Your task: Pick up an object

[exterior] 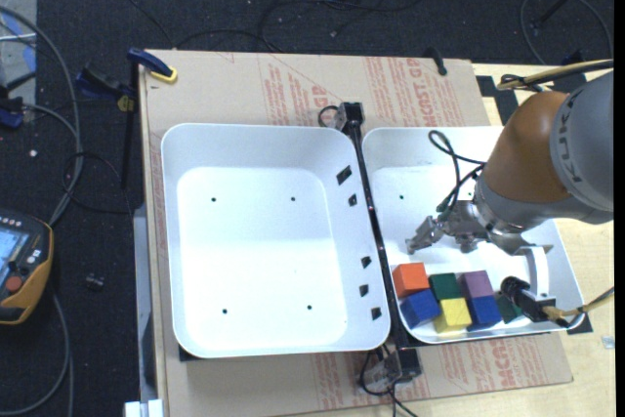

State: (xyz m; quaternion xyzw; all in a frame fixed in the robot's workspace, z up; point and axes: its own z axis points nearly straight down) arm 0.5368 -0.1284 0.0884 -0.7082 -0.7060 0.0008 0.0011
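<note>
The blocks (447,296) huddle just below and slightly left of my pincer (430,234), the orange block (411,277) nearest; whether my pincer is wide or narrow I cannot tell.

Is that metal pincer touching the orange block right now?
Apart. In the camera view, the pincer hangs over the right bin, and a strip of white bin floor shows between its tips and the orange block below it.
</note>
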